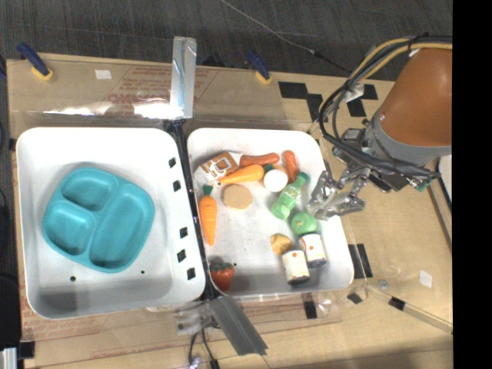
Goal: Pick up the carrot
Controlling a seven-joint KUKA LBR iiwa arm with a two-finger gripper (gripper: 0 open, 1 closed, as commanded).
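Observation:
The carrot lies along the left wall of the right bin, orange, with its green top pointing to the far side. A second orange carrot-like piece lies crosswise near the bin's far end. My gripper hangs over the bin's right rim, well to the right of the carrot, beside a green bottle. It is open, with nothing between its fingers.
The right bin also holds a brown sausage, a white egg, a tan disc, two small cans, a green piece and a strawberry. The left bin holds a teal divided plate.

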